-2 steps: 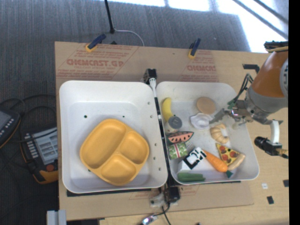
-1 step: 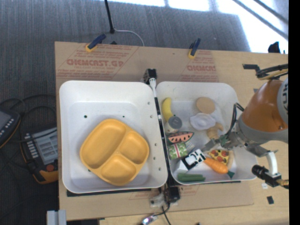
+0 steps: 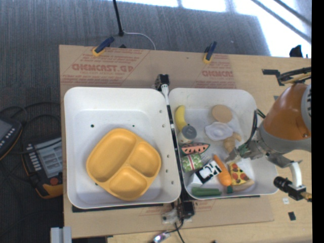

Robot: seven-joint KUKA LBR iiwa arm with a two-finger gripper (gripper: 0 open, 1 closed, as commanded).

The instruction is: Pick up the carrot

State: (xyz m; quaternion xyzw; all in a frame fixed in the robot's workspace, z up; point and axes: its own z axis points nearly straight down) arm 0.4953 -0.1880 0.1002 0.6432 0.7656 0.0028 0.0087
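Carrot (image 3: 221,169) lying in the right bin (image 3: 247,99), beside the pizza slice (image 3: 240,176); gripper (image 3: 240,151) poised just up-right of it, apart, finger spread impossible to tell.

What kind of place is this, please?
Probably a robotics lab bench: a robot arm reaches over two white bins, toy food such as a carrot fills one, and clamps hold the board.

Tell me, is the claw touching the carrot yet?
Cannot tell. In the camera view the gripper sits just right of the carrot, too blurred to show contact or gap.
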